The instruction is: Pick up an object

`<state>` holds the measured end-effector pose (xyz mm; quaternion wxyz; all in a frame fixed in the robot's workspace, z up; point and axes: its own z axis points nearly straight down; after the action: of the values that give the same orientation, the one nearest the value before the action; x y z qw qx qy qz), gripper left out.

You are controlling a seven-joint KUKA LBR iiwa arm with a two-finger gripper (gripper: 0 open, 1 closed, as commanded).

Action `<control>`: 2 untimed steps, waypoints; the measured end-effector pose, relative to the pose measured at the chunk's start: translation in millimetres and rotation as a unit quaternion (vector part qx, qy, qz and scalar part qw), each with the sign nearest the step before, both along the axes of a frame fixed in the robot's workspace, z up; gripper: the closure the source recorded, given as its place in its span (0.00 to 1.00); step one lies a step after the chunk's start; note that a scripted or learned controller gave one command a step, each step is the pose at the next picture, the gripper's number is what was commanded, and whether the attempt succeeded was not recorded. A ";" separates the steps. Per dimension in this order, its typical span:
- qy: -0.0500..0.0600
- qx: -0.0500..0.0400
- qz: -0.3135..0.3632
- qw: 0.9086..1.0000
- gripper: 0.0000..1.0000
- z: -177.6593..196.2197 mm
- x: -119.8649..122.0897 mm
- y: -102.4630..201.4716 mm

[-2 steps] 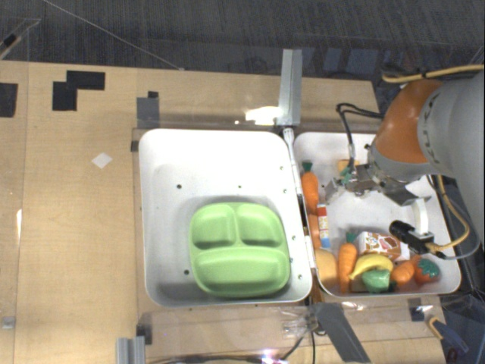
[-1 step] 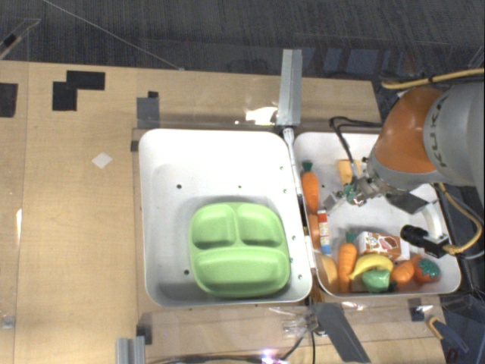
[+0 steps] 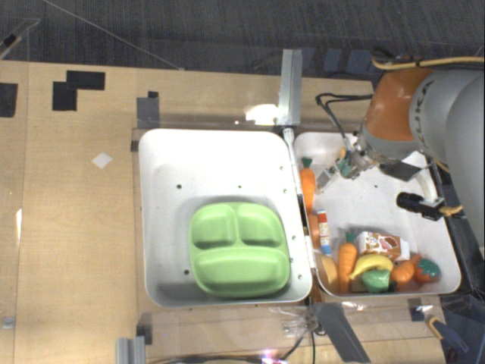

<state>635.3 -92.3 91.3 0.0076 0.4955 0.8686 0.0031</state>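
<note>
Our two-finger gripper (image 3: 342, 165) hovers over the right white bin (image 3: 379, 196); we cannot tell its state. We should descend squarely onto the nearby long orange carrot (image 3: 307, 186).

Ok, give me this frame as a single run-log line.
arm: over right bin far end | gripper: above bin floor, nothing seen held | toys: clustered at near end, banana among them | left bin: green tray

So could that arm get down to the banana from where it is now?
Probably yes. The gripper hangs over the far end of the right bin, and the banana lies on top of the pile at the near end with nothing covering it. The carrot and the green piece crowd it, though.
</note>
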 end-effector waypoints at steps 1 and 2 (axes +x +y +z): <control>0.005 0.002 -0.097 0.995 0.00 28.1 -63.1 -6.6; 0.001 0.001 -0.045 0.999 0.00 0.2 -15.8 -3.1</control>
<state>619.5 -95.4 91.5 0.0065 0.5340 0.8455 0.0032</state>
